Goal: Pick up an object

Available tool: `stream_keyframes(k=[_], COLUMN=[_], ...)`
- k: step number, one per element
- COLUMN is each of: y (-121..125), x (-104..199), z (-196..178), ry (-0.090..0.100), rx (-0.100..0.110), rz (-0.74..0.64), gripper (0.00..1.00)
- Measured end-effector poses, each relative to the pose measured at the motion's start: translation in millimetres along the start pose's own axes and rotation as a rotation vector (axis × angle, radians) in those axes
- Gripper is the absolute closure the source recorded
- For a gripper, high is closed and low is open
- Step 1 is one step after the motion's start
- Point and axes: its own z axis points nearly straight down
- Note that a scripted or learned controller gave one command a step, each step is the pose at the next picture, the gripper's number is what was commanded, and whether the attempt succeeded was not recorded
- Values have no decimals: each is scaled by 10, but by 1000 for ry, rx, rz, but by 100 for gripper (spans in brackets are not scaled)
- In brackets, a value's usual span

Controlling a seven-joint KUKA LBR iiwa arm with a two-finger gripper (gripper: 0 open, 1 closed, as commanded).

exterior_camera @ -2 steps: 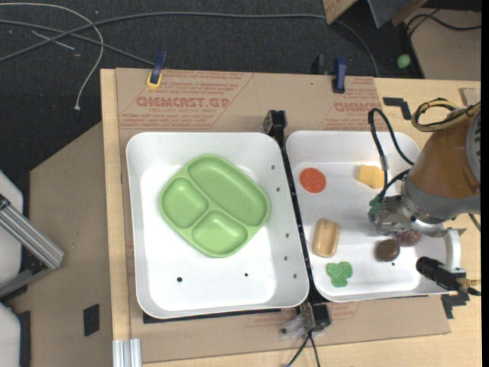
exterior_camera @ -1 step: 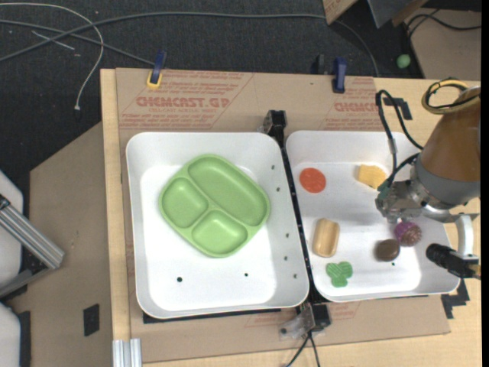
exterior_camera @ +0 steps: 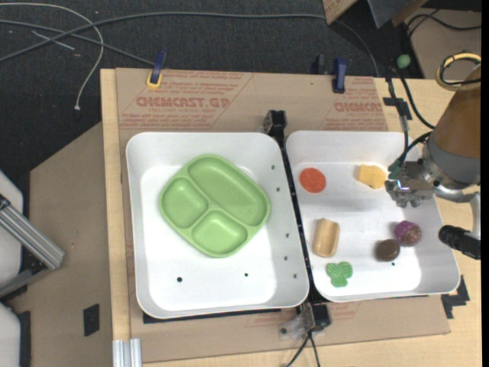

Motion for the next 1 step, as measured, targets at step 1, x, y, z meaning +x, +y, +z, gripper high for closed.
stream_keyframes(k=[1], y=[10], x=[0], z=[-131], ry=[1], rx=[3], rz=[1], gripper=[100])
